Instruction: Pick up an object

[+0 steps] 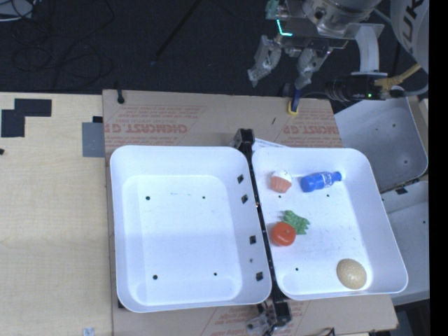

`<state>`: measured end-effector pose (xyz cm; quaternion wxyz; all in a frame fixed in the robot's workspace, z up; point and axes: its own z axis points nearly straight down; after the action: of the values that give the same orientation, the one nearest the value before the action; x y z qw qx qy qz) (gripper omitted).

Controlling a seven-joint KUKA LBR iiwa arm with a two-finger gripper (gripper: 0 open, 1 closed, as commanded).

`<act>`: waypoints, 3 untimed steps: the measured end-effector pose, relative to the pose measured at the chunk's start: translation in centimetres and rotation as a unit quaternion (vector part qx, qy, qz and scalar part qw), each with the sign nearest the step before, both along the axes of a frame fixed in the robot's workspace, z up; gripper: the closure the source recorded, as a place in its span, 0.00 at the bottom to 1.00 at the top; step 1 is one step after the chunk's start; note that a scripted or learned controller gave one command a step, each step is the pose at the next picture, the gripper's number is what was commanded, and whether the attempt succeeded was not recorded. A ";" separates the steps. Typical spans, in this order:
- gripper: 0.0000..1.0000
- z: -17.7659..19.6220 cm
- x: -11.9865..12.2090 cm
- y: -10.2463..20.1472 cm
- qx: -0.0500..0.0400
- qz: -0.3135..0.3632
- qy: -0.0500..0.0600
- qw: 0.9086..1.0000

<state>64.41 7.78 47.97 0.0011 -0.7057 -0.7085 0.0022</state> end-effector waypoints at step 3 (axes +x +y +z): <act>0.00 -10.4 -3.7 6.5 -0.001 -0.001 0.002 1.000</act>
<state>60.68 14.26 37.59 0.0023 -0.7061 -0.7081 0.0043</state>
